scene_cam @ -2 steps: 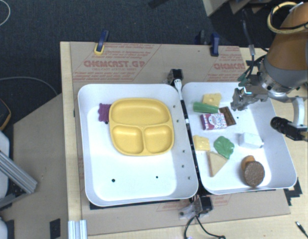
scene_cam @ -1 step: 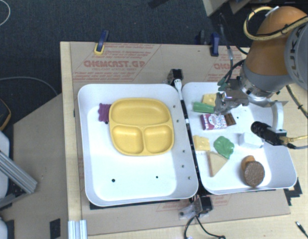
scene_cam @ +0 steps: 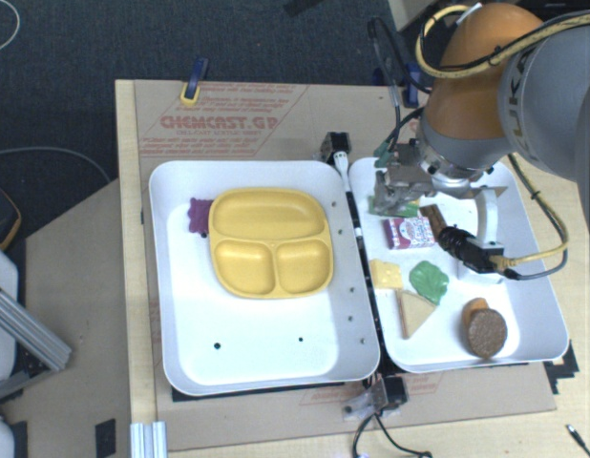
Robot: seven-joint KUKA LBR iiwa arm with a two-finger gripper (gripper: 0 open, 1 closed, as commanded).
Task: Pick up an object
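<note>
**Grey arm low over right bin's far-left corner**

Gripper (scene_cam: pixel 402 191) sits at the far-left corner of the right bin (scene_cam: pixel 548 327); can't tell its state. Maroon packet (scene_cam: pixel 407 233) just beside it. Yellow block (scene_cam: pixel 386 274), green piece (scene_cam: pixel 430 281), tan wedge (scene_cam: pixel 412 313), brown disc (scene_cam: pixel 485 329) toward near edge. Left bin (scene_cam: pixel 195 351): yellow tray (scene_cam: pixel 270 239), purple item (scene_cam: pixel 199 215) touching its left side.
</note>
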